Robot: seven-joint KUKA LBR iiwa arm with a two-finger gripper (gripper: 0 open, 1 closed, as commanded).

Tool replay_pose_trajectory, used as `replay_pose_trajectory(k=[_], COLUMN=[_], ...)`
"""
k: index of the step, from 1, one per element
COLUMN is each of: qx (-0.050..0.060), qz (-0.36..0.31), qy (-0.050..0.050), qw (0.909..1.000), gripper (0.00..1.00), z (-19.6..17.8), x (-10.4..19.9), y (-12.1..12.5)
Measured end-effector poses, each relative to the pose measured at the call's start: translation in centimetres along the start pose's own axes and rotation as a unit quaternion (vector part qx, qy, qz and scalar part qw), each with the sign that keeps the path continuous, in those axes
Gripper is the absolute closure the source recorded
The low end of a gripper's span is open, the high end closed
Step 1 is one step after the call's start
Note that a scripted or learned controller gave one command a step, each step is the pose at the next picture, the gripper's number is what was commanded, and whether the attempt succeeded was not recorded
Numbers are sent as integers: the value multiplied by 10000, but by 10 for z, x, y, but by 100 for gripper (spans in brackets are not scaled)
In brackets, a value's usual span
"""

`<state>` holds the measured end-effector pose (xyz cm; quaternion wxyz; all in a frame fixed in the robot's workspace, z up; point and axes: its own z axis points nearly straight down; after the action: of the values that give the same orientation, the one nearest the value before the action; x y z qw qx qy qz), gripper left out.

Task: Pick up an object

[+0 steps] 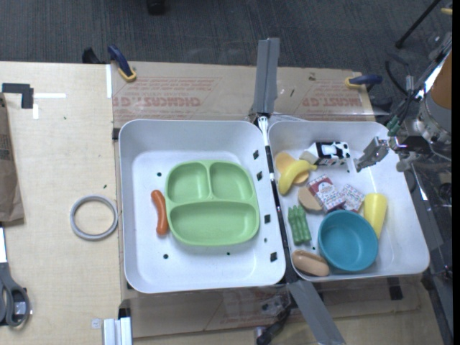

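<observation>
My gripper hangs over the right bin near its upper right wall, open, with nothing between its fingers. Just to its left lies a black-and-white cow toy. Lower in that bin are a yellow banana, a red-and-white packet, a paler packet, a yellow cup, a blue bowl, green beans and a bread roll. The left bin holds a green divided plate and an orange sausage.
A divider wall separates the two bins. On the bench left of the bins lie a tape ring and scissors. Blue-and-yellow clamps grip the cardboard behind the bins. Cables and a stand crowd the right.
</observation>
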<state>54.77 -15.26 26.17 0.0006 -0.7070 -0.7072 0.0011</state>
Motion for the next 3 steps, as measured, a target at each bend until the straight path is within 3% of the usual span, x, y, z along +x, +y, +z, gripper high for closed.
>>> replay_pose_trajectory(k=[1,2,3], qx=[6,-3,-1], qz=[463,-1153,-1127], qy=[2,3,1], qw=[9989,9933,9936], gripper=[0,0,100], z=[99,170,162], x=[27,55,53], y=[31,12,12])
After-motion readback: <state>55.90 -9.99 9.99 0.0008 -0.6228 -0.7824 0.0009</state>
